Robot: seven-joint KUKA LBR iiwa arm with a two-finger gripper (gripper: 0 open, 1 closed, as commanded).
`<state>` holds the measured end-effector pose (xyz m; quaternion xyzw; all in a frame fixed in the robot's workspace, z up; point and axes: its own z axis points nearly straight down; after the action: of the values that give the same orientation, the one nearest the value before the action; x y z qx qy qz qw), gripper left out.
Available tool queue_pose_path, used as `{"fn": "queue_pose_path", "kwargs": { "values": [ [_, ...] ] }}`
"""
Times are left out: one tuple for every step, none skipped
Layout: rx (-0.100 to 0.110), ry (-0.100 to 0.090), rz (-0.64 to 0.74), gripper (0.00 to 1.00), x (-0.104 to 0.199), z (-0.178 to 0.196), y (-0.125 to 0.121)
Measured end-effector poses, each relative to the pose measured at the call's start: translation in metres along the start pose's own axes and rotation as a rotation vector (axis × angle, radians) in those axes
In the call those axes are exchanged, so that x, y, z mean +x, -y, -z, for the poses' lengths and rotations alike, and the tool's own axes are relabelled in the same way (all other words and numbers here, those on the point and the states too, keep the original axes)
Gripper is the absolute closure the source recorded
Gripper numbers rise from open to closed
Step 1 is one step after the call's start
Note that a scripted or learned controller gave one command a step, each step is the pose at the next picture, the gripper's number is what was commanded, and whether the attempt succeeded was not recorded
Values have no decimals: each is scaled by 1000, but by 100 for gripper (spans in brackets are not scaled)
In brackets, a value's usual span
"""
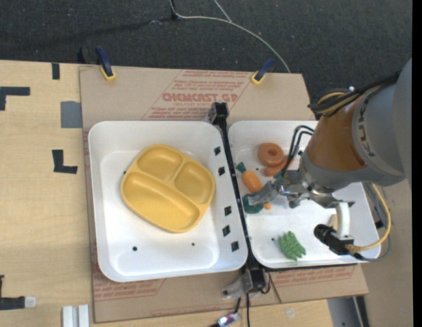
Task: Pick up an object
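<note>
Objects sit in the right bin (347,259): a donut (270,154) at twelve o'clock, a green toy (290,245) at six, a carrot (251,180) at nine. Beside the carrot, the jaws' state is unclear. Center over one item before descending.

Bench surface is light wood (33,203) bearing black tape marks (61,162). A brown cardboard sheet (190,97) with red print lies on it, fixed by two blue-and-yellow clamps (105,65) at the far edge. Beyond, dark carpet (74,12) crossed by a thin pale cable (255,36).
</note>
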<state>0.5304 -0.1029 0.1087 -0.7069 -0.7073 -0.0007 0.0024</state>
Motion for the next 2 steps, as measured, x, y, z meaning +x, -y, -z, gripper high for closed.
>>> {"fn": "queue_pose_path", "kwargs": {
  "values": [
    [0,5,0,0,0,-25,0],
    [-3,6,0,100,0,-14,0]
  ]
}}
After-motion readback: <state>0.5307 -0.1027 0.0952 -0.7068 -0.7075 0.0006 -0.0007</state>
